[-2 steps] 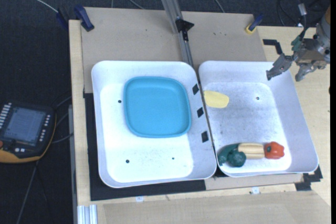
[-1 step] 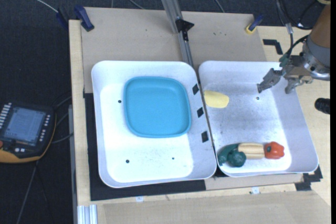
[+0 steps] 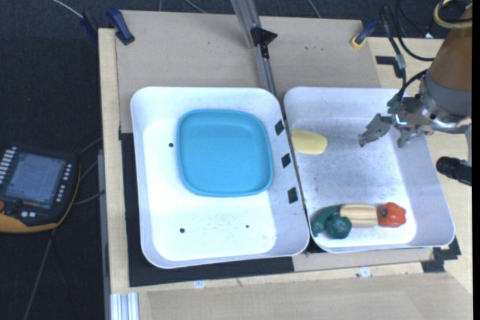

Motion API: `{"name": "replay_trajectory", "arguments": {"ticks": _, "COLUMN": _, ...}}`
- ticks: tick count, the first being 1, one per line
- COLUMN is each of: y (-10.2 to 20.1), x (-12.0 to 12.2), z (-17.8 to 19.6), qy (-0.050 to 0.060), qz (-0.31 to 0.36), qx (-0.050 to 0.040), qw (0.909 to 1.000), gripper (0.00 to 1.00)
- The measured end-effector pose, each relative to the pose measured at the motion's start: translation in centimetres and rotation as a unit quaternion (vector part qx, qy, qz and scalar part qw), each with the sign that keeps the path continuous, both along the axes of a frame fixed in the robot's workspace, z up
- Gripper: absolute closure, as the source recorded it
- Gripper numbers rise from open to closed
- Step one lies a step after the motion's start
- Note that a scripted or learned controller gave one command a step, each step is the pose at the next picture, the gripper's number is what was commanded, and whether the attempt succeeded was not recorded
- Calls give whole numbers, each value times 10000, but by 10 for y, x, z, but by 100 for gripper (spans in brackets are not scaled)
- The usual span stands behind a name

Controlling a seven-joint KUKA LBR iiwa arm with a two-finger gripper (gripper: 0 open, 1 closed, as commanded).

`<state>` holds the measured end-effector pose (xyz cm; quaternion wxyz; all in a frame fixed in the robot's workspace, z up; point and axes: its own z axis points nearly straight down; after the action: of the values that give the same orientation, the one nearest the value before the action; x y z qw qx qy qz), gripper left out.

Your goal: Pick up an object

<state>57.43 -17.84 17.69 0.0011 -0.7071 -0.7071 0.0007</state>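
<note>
- Tabletop (image 3: 195, 49) carries both bins; the left bin (image 3: 150, 161) holds a blue plate (image 3: 225, 152).
- Right bin (image 3: 360, 161) keeps the graspable objects: yellow piece (image 3: 309, 142) by its left wall; green (image 3: 332, 224), tan (image 3: 358, 215) and red (image 3: 391, 214) toys along the near wall.
- Tool (image 3: 391, 130), fingers spread and holding nothing, hovers over the bin's far-right part, apart from every object.

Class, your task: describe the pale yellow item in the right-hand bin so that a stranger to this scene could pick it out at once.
Start at the right bin, the one without the blue plate. Look along its left wall, about halfway up: the pale yellow object lies there alone. The bin's other items, a green one, a tan one and a red one, sit together along the near edge.
</note>
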Motion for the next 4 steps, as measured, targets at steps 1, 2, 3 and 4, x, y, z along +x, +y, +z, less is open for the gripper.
{"name": "replay_trajectory", "arguments": {"ticks": 1, "y": -5, "x": 5, "z": -46, "qy": 4, "qz": 0, "qx": 1, "qw": 10000, "gripper": 0}}
{"name": "replay_trajectory", "arguments": {"ticks": 2, "y": -5, "x": 6, "z": -32, "qy": -23, "qz": 3, "qx": -4, "qw": 10000, "gripper": 100}}
{"name": "replay_trajectory", "arguments": {"ticks": 3, "y": -15, "x": 7, "z": 17, "qy": -35, "qz": 0, "qx": -9, "qw": 10000, "gripper": 100}}
{"name": "replay_trajectory", "arguments": {"ticks": 4, "y": -15, "x": 8, "z": 63, "qy": -35, "qz": 1, "qx": -8, "qw": 10000, "gripper": 100}}
